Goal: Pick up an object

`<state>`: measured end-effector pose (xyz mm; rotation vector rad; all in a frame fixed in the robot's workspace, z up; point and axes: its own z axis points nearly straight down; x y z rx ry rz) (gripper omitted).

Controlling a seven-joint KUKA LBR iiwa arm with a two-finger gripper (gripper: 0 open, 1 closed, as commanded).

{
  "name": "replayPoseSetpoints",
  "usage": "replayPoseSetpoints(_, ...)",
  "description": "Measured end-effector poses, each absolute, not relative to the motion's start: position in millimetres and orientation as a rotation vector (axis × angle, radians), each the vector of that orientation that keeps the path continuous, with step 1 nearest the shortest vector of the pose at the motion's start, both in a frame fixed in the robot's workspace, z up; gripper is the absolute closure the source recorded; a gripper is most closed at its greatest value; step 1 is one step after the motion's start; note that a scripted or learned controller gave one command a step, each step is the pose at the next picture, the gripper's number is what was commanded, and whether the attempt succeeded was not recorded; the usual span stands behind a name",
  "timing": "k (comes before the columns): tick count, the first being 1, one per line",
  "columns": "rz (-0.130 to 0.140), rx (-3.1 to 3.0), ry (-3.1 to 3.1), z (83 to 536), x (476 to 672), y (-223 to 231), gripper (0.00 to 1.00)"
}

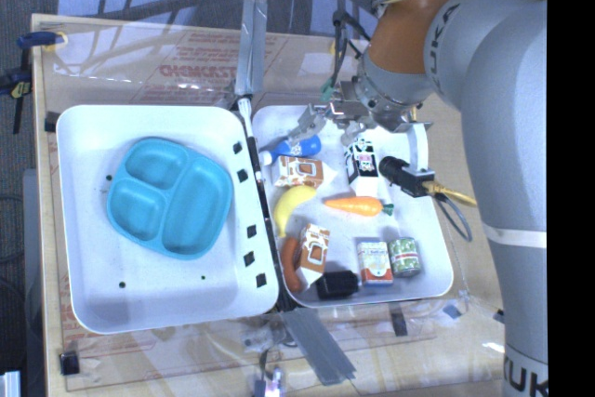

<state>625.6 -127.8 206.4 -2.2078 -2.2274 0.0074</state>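
Camera view, setting: A grey arm (483,107) with an orange band reaches in from the right over two white bins set side by side on a bench.

Camera view, gripper: The gripper (327,121) hangs low over the far end of the right bin (444,242). One metal finger (307,122) slants toward the bin's far-left corner. Whether the jaws are spread or pressed together cannot be told from this angle, and nothing is seen pinched between them.

Camera view, task's thing: No single target is marked. Nearest the gripper lie a blue object (304,146) and a small carton (299,171), both just below the finger at the far-left of the right bin.

Camera view, other candidates: A black-and-white carton (362,159) stands just beside the wrist; a carrot (353,205) lies across the middle; a banana (290,208) sits against the divider wall; two small cans (390,258) rest near the front.

Camera view, left bin: The left bin (84,284) holds a blue tray (169,196), well apart from the gripper.

Step in hand: By the look of it, the approach onto a piece at the far-left of the right bin.

Doing it well: Likely best to centre over one piece only, come straight down, and keep the fingers off the bin wall and neighbours, since the items are crowded and touching.

Risk: A graze on the carton could nudge the blue object away.
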Motion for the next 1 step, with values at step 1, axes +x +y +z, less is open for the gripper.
replayPoseSetpoints(1, 0.006, -2.143, -2.29, 155.5, 619.9, -190.6, 0.0)
